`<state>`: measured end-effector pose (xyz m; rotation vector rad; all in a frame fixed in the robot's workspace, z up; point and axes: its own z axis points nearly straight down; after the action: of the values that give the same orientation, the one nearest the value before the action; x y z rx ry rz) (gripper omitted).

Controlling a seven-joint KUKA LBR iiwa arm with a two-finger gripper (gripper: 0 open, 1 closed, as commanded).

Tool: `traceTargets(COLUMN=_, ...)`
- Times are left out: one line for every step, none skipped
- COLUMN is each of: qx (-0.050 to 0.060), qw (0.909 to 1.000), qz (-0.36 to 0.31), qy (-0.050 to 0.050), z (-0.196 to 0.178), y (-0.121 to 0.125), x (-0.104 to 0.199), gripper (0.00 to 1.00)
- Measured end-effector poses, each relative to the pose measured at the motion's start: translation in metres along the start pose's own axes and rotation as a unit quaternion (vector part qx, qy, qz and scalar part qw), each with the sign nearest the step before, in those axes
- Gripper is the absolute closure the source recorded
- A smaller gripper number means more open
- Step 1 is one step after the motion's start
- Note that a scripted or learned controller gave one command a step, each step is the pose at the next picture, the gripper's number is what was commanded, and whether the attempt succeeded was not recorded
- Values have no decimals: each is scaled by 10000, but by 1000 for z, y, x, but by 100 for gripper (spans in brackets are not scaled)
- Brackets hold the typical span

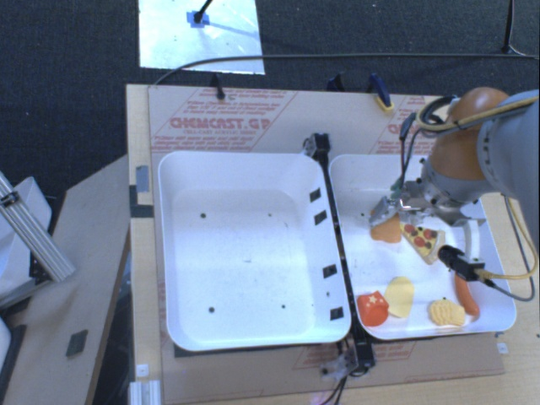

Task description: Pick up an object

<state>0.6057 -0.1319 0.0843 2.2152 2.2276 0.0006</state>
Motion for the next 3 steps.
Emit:
traceTargets(qx=-66, qw=10000, qz=4, qy=-18, z=-15, y=4, x=-3, gripper=100)
traceTargets(qx=-10, qw=10000, qz=35, qy=0, z=-22, y=-83, x=9, gripper=100)
traceTargets(qx=-91, qw=10000, qz=-42, qy=3, z=-154, y=-36, x=74, gripper=100)
